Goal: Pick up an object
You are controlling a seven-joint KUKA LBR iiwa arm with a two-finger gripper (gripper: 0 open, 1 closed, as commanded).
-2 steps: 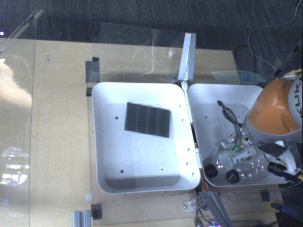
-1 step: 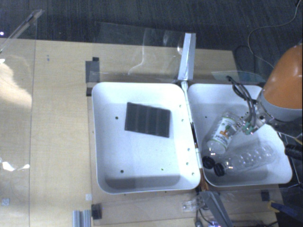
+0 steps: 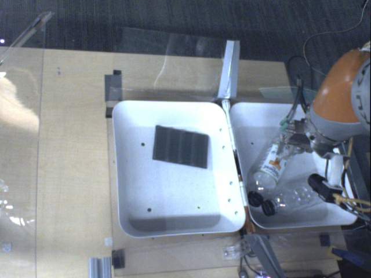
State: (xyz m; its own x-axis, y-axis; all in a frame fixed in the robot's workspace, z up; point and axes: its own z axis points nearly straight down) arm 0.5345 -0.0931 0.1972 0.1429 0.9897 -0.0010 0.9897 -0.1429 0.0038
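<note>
A clear plastic bottle (image 3: 269,165) with a white and orange label lies tilted in the right bin (image 3: 255,123), its black cap (image 3: 255,198) toward the front. A second clear bottle (image 3: 295,197) lies along the bin's front wall, its black cap (image 3: 268,207) beside the first cap. My gripper (image 3: 288,141) hangs from the orange-banded wrist over the right bin, right at the upper end of the labelled bottle. Whether it touches the bottle is unclear.
A dark grey ribbed rectangular pad (image 3: 180,146) lies flat in the back half of the left bin (image 3: 124,172). A raised divider (image 3: 235,155) separates the two bins. The arm's body covers the right bin's far right side.
</note>
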